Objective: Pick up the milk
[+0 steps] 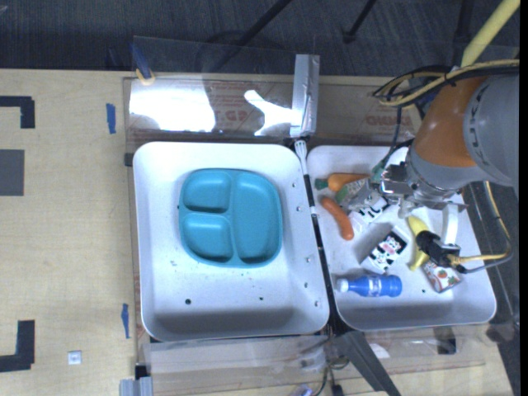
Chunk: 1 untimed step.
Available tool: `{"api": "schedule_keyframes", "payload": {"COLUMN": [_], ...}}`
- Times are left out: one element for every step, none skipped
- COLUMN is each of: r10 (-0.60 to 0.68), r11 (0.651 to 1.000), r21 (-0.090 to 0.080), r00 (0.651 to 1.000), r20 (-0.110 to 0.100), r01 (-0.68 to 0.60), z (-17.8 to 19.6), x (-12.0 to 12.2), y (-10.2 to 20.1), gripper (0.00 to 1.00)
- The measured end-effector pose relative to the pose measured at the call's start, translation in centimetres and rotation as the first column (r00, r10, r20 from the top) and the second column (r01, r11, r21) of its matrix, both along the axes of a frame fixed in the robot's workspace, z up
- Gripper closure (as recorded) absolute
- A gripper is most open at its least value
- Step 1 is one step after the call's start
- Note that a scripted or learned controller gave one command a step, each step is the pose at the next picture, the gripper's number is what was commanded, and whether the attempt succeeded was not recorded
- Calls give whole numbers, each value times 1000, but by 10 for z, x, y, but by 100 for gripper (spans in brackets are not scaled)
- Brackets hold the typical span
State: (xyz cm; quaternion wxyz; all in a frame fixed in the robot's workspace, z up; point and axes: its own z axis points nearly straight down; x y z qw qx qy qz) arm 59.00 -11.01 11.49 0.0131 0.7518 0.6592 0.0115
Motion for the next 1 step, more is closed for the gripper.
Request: {"api": "schedule_keyframes", "payload": {"r10": [26], "r11": [1000], "r21": [13], "r00": [997], "r20": [-66], "r01": [-26], "z": [-11], "x": [59], "y": [9], "gripper": [0]}}
